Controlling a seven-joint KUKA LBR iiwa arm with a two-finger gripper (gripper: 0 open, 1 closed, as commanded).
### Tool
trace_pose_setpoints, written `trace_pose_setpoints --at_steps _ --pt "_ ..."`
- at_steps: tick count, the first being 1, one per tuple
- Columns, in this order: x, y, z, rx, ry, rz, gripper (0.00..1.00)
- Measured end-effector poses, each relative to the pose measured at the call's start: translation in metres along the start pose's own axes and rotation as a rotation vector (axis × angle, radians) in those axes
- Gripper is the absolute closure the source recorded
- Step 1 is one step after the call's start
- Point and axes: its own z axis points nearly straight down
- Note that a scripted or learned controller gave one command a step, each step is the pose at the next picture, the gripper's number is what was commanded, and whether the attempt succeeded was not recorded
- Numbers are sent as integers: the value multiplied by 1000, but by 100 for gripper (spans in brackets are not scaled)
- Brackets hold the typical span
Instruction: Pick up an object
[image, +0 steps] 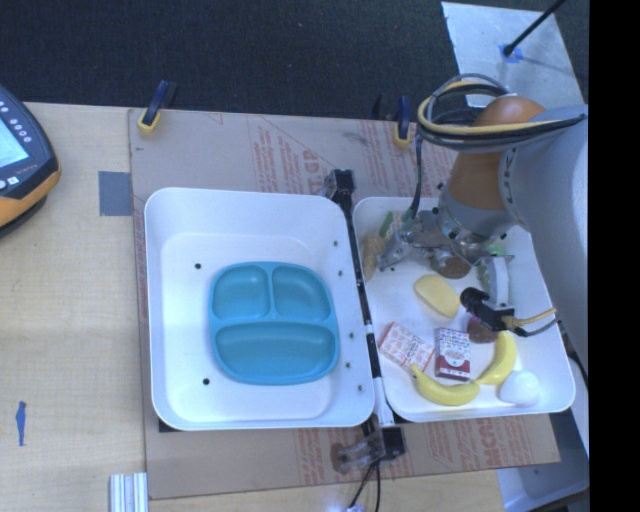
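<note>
Camera view: end effector low over the crowded right bin

Two white bins sit side by side on the bench (70, 330). One blue plate (272, 322) with three compartments lies in the left bin (160, 300). The right bin (540, 300) holds one banana (460, 385), two small printed packets (405, 346), one white egg-shaped thing (519, 386), one pale yellow oval piece (436, 295) and one small brown lump (452, 266). The banana is yellow and curved, lying along the near edge, with the egg-shaped thing just beside its right end and both packets close on its far side. The end effector (432, 240) hangs over the bin's far part, next to the brown lump; whether it is open or closed cannot be told
</note>
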Motion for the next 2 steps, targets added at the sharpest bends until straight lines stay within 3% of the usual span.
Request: trace_pose_setpoints --at_steps 1,2 --pt "-40 30 -48 -2 -2 7 0" --pt "-48 -51 4 16 2 7 0"
